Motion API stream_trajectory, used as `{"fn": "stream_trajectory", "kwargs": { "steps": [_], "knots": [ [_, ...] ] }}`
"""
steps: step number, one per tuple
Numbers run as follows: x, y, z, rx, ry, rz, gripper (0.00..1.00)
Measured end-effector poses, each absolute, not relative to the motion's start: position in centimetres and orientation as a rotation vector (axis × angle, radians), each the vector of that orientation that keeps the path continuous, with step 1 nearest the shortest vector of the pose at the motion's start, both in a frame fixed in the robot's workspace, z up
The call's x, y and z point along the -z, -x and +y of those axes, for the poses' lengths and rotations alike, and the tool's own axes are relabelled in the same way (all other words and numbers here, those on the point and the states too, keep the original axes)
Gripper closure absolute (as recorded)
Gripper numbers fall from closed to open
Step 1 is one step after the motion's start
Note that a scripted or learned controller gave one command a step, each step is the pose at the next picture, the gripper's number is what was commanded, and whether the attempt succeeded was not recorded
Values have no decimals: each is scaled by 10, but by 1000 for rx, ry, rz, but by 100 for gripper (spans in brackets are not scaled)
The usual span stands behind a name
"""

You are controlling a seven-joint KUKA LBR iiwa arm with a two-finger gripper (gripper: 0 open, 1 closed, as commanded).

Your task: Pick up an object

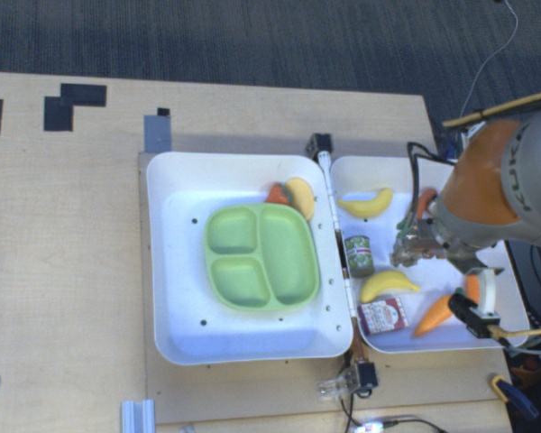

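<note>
Grey metal hand (413, 249), grip state unclear, hovers in the shallow white plastic right bin (392, 171) beside a curved smooth yellow banana (389, 284) and small green-labelled can (358, 253).

bins (167, 242): glossy white plastic | tray (261, 255): smooth green plastic | bench (63, 269): matt, probably wood

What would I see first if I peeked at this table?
Probably the big light-green divided plastic plate in the left white bin. Next, the grey robot arm with its orange band reaching from the right over the right white bin, which holds two yellow toy bananas and an orange toy carrot.
</note>
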State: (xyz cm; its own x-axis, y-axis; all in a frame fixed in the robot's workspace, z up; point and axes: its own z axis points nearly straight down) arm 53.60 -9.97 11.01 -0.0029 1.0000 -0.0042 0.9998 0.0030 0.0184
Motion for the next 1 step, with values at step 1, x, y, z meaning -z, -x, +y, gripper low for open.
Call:
{"fn": "stream_trajectory", "kwargs": {
  "steps": [1],
  "knots": [
    [-110, -536, -100, -16, -2206, 2214, 0]
  ]
}}
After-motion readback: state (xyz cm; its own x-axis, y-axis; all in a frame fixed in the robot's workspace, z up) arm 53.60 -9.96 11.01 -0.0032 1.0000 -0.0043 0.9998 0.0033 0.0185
